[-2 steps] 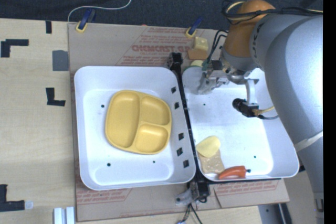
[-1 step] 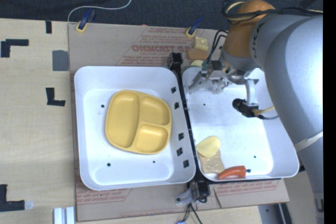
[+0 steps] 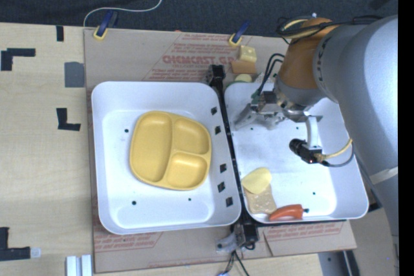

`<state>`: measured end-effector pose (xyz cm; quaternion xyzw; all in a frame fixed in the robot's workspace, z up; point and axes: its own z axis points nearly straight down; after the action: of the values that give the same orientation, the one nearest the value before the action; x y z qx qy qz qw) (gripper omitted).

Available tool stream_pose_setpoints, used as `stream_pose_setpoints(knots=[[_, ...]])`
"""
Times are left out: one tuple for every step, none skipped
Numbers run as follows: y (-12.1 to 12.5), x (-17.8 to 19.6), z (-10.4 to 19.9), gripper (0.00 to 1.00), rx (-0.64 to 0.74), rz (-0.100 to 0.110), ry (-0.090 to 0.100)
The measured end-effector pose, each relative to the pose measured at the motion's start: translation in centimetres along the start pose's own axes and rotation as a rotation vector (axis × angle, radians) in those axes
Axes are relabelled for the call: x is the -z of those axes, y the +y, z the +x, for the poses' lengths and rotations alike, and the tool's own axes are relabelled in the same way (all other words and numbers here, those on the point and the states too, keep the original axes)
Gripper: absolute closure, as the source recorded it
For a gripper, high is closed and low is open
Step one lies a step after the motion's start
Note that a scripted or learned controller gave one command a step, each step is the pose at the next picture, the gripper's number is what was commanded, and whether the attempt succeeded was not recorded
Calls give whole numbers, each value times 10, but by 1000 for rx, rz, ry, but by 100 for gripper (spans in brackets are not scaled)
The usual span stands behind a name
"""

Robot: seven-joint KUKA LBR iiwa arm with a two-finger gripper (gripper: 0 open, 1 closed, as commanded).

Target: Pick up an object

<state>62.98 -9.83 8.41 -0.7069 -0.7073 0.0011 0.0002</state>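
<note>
My gripper (image 3: 253, 117) hangs low over the upper left part of the right bin (image 3: 336, 203), close to the divider between the bins. Nothing shows in its grasp. Three small things lie in that bin's near left corner, well below the gripper: a pale yellow rounded piece (image 3: 257, 179), a tan piece (image 3: 261, 201) right under it, and an orange-red carrot-like piece (image 3: 286, 211) against the front wall. The left bin (image 3: 107, 158) holds a yellow divided plate (image 3: 171, 150).
A tan block (image 3: 244, 61) and a small pale round item (image 3: 242, 78) sit on the cardboard just behind the right bin. A black cable (image 3: 310, 150) loops off the wrist over the bin floor. The arm's grey body covers the bin's right side.
</note>
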Motion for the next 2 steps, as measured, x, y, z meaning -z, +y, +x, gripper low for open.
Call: stream_pose_setpoints(knots=[[38,0,0,0,3,1,0],[10,1,3,0,-1,0,0]])
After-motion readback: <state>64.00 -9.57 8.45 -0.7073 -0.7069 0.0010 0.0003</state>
